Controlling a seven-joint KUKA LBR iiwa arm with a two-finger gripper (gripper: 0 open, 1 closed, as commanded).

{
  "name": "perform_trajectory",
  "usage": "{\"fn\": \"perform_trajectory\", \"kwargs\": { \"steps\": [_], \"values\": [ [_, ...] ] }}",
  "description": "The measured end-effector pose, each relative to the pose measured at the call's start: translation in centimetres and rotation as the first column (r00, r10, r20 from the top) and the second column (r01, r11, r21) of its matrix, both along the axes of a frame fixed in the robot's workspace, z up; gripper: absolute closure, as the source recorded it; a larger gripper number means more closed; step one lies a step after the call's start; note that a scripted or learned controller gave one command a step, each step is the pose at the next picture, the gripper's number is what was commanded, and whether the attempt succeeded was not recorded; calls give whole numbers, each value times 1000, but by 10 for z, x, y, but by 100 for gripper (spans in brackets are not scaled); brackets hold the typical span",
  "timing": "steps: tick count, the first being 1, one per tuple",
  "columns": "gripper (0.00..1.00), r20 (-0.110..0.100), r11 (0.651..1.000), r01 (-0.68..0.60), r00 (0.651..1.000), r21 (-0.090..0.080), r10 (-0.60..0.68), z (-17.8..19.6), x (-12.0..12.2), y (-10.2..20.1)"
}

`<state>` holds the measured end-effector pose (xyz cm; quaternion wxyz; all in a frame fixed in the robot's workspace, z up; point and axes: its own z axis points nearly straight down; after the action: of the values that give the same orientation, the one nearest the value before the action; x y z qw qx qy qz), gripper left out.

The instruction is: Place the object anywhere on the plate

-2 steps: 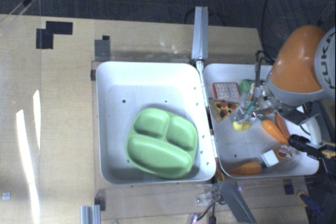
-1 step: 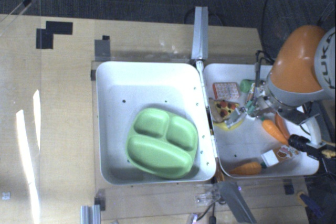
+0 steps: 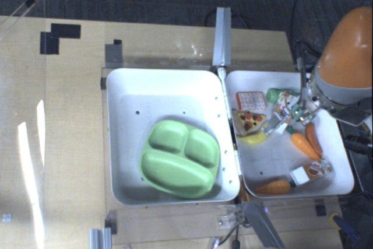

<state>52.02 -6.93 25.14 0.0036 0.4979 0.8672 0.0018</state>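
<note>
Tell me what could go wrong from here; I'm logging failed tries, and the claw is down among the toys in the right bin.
1. The claw sits in a tight cluster: pizza slice, banana and carrot lie close, so it may grab two things or nudge them aside.
2. The green plate is in the other bin, so anything loosely gripped could drop while crossing the divider.

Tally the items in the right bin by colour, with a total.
Orange, carrot-like: 3
Yellow, banana-like: 1
Mixed-colour pizza slice: 1
Mixed-colour printed packets or boxes: 3
Total: 8, though items under the gripper may be hidden.
</note>
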Motion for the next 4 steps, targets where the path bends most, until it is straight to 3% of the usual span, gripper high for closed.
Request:
{"fn": "perform_trajectory", "kwargs": {
  "steps": [1, 2, 3, 4],
  "values": [
    [0, -1, 998, 58, 998, 1, -58, 2, 8, 4],
    [100, 6, 998, 55, 998, 1, -55, 13, 10, 4],
    [100, -4, 999, 47, 999, 1, -47, -67, -32, -2],
    [0, -3, 999, 47, 999, 1, -47, -67, -32, -2]
  ]
}}
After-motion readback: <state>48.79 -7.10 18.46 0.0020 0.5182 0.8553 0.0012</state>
